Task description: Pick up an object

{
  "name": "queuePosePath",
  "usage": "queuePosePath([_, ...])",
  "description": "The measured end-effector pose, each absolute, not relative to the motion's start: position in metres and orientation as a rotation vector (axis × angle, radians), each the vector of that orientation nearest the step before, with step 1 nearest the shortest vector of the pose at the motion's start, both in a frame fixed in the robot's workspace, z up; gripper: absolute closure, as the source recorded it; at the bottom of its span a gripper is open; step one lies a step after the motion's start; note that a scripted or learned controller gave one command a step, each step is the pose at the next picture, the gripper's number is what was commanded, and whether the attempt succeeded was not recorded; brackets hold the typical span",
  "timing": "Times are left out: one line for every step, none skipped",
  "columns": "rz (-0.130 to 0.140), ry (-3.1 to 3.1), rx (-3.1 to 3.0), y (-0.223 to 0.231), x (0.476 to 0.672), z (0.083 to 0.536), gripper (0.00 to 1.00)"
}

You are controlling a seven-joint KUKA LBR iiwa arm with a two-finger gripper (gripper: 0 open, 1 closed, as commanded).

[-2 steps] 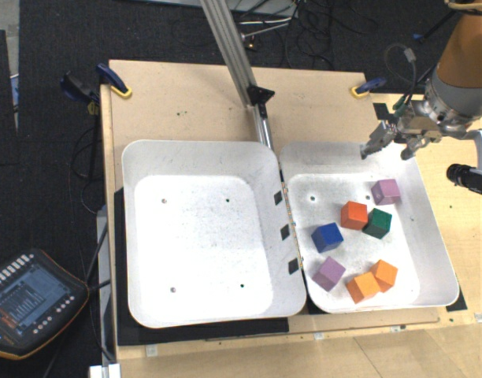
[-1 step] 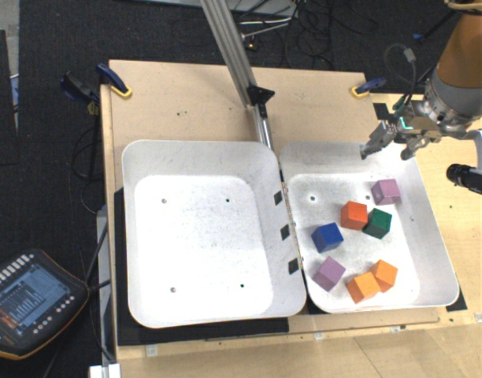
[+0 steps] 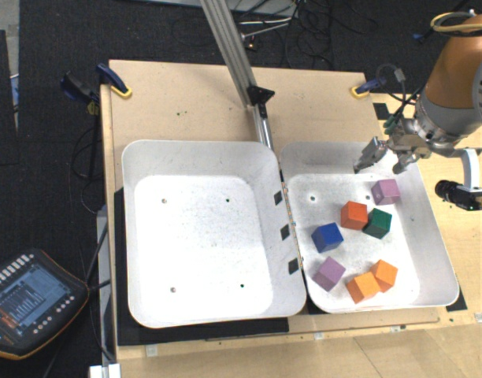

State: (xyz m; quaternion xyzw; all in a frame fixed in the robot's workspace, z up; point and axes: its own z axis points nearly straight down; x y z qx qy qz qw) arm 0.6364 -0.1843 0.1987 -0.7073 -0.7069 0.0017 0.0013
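The right bin [image 3: 430, 290] holds several small blocks: a light purple one [image 3: 385, 190] near its far right side, an orange-red one [image 3: 354, 215] touching a dark green one [image 3: 378, 223], a blue one [image 3: 327, 236], a purple one [image 3: 329, 273], and two orange ones [image 3: 363, 287] [image 3: 385, 274] close together at the front. My gripper [image 3: 385, 161] hangs over the bin's far right corner, just above and behind the light purple block. Its two fingers are spread apart and hold nothing.
The left bin [image 3: 139, 211] lies beside the right one. A slanted metal pole [image 3: 233, 50] crosses the bench's back toward the bins' join. Clamps sit at the far corners [image 3: 115, 81] [image 3: 367, 87]. A teach pendant [image 3: 28, 298] lies at lower left.
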Motion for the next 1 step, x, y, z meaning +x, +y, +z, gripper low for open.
queuePosePath([0.005, -2.219, -2.220, -0.1918, 0.6422, 0.1447, 0.00])
